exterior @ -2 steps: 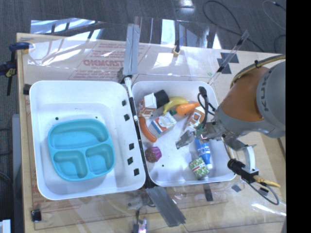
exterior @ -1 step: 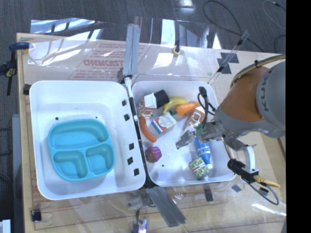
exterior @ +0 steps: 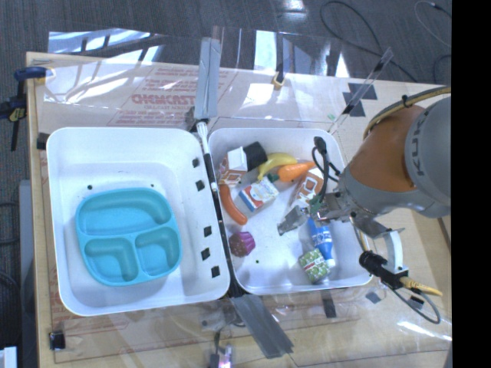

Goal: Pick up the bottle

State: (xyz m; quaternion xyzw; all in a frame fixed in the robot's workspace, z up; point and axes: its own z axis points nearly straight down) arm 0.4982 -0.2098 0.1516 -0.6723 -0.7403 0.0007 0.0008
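The bottle (exterior: 322, 241) is blue with a white label and lies in the right bin (exterior: 268, 278), near its right wall and pointing toward the front. My gripper (exterior: 301, 218) hangs low over the bin, just left of and above the bottle's upper end. The grey arm with its orange band (exterior: 383, 163) reaches in from the right and hides the bottle's top. I see nothing clearly held.
Around the gripper in the right bin lie a green can (exterior: 313, 265), a purple ball (exterior: 242, 243), a hot dog (exterior: 232, 204), a banana (exterior: 276, 162), a carrot (exterior: 295, 172) and small boxes. The left bin (exterior: 69, 152) holds a blue divided tray (exterior: 126, 234).
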